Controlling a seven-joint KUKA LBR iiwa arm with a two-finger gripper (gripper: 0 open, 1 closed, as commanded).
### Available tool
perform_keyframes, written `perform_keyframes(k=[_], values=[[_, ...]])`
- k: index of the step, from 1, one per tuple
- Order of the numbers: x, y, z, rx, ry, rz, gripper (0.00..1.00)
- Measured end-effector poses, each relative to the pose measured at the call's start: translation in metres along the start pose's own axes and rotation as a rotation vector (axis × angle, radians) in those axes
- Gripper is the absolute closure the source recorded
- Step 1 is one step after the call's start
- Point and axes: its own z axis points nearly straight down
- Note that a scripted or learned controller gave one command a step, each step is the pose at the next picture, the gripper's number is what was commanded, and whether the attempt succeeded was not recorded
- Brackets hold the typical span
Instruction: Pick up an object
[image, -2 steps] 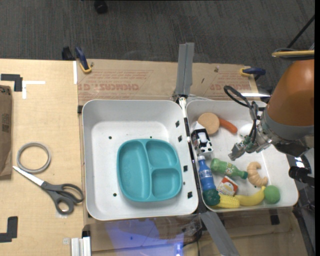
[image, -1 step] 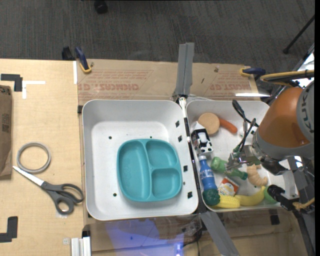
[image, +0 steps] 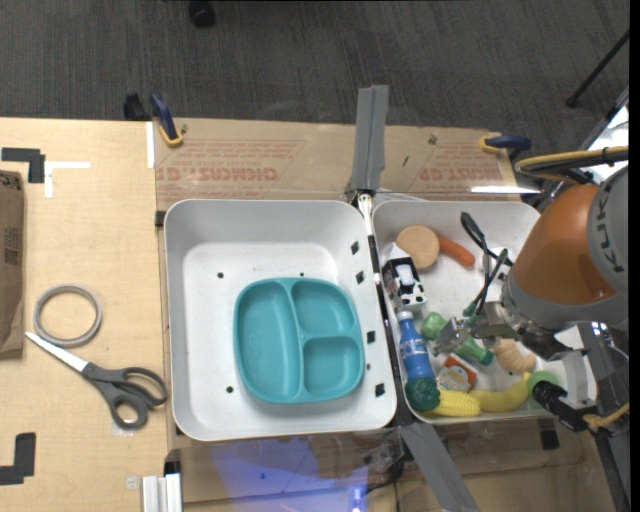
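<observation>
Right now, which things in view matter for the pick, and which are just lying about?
For the job:
claw, low in the right bin
blue bottle
banana
corn cob
carrot
round tan piece

Lying about:
teal divided plate in the left bin
scissors
tape roll

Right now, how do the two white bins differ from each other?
The left bin holds a single thing, a teal divided plate, while the right bin is crowded with small items, such as a blue bottle, a banana and a corn cob. The arm reaches over the right bin, not the left bin. Both are shallow, white and sit side by side.
</observation>
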Motion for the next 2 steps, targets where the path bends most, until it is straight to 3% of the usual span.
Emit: perform_keyframes(k=[1, 2], values=[[-0.002, -0.016, 0.015, 0.002, 0.001, 0.043, 0.00], [0.011, 0.031, 0.016, 0.003, 0.000, 0.170, 0.00]])
